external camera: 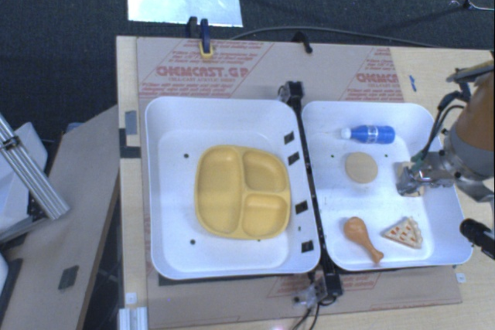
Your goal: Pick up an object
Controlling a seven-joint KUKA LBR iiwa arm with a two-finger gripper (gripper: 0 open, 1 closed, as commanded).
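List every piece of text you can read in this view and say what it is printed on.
"CHEMCAST GP": red print, repeated at several angles on the brown protective sheet under the two white bins.
Blue bottle label: too small to read.
Nothing else legible.

The 2 bins (232, 116) are white. The divided plate (243, 191) is yellow. The bottle (371, 134) is blue with a white cap, the round cookie (360, 167) tan, the drumstick (363, 236) orange-brown, and the pizza slice (403, 233) pale with red specks. Red lettering marks the tan table (224, 67).
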